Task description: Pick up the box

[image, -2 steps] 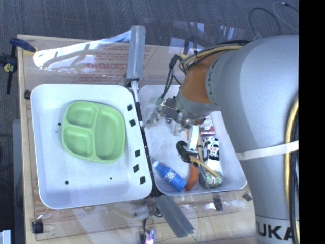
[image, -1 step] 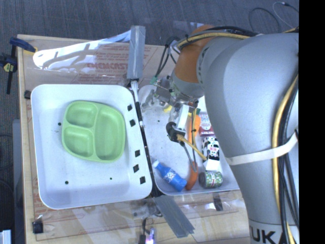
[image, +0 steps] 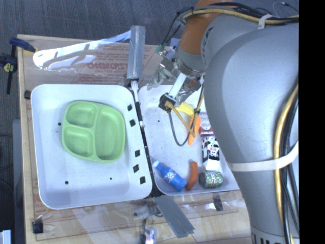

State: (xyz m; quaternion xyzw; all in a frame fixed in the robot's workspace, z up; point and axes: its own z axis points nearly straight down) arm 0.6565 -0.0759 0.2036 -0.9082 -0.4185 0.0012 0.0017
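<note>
Hand (image: 172, 85) over the far end of the right bin (image: 157, 136), reaching in from the right side of the view. Released or clenched: not possible to tell.

Just nearer to the camera than the hand, a yellow thing (image: 185, 110) and an orange stick (image: 192, 131), very close together. Beside these, a small red-and-white pack (image: 204, 122).

Further out from the hand, past the pack, the box (image: 210, 151): white with black patches, lying in the same bin along its right wall, apart from the hand.

Furthest from the hand in this bin, a green can (image: 210, 178) on its side, a reddish sausage (image: 192, 174) and a blue bottle (image: 169, 176), in a row.

Well to the left of the hand, the left bin (image: 45, 100), with a green plate (image: 94, 131) of three sections inside. Under both bins, a wooden counter (image: 24, 75).
</note>
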